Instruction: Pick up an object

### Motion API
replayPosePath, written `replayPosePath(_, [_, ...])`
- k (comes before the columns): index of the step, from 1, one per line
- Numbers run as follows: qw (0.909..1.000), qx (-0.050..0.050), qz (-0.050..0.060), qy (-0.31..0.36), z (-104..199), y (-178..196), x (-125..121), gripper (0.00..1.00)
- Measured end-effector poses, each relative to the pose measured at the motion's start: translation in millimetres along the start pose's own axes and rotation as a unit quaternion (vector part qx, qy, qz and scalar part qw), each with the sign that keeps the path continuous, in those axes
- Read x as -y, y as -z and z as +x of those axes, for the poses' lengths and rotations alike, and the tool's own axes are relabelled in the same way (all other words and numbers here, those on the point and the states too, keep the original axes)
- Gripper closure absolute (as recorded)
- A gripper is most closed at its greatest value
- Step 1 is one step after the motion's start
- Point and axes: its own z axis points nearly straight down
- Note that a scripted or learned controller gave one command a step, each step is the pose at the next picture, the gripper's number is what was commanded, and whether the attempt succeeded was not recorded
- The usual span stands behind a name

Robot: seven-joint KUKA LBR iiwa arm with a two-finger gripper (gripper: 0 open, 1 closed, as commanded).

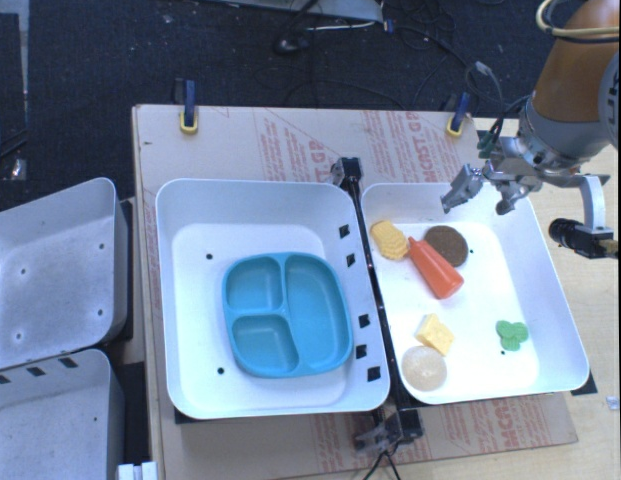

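Note:
The right bin (550, 298) holds an orange carrot (435, 268), a brown round patty (447, 244), a yellow waffle-like piece (389, 239), a yellow cheese wedge (435, 334), a pale round cookie (424, 368) and a small green piece (511, 334). My gripper (483, 196) hangs open above the bin's far edge, up and to the right of the patty, with nothing between its fingers.
The left bin (180, 268) carries a blue divided plate (286, 314). Black clips run along the divider between the bins. Two yellow clamps (189, 120) hold the board's far edge. Grey trays (50, 268) lie at the left, off the bench.

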Motion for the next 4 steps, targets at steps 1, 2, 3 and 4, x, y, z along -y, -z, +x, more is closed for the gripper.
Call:
replayPosePath(1, [1.0000,0.001,-0.006,0.001,0,8,-2,0.00])
replayPosePath(2, [1.0000,0.001,-0.004,0.000,-6,-45,6,0.00])
replayPosePath(3, [1.0000,0.000,-0.003,0.000,-6,-107,14,0.00])
replayPosePath(4, [1.0000,0.002,-0.008,0.000,-6,-148,12,0.00])
